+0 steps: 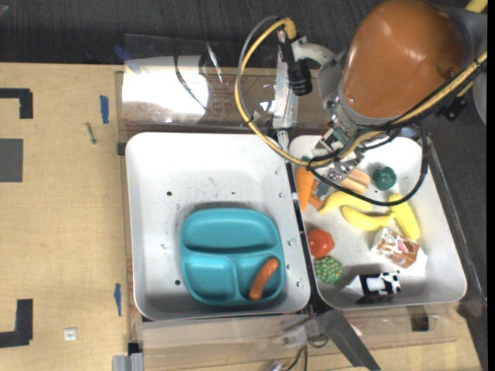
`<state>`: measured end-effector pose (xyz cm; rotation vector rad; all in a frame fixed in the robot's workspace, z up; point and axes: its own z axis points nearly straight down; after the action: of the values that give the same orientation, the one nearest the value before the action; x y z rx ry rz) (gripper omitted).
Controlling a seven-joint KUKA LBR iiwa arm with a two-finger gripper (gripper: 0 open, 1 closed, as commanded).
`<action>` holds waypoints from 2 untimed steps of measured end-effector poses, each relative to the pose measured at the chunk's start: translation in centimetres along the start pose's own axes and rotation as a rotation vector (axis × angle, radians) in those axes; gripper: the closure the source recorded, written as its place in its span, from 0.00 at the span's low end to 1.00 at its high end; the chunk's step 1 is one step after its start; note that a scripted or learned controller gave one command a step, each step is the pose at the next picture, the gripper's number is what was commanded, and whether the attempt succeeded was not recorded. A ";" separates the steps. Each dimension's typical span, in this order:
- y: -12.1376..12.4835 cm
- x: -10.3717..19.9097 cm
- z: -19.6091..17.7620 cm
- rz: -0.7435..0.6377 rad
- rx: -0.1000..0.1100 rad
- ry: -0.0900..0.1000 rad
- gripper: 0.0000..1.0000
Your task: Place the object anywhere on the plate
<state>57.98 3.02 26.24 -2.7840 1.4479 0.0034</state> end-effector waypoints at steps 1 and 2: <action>0.4 -2.9 -0.2 -0.016 0.000 0.000 1.00; 0.2 -2.9 -1.2 -0.011 0.006 -0.002 1.00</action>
<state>56.13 5.29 27.50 -2.7864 1.4290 0.0013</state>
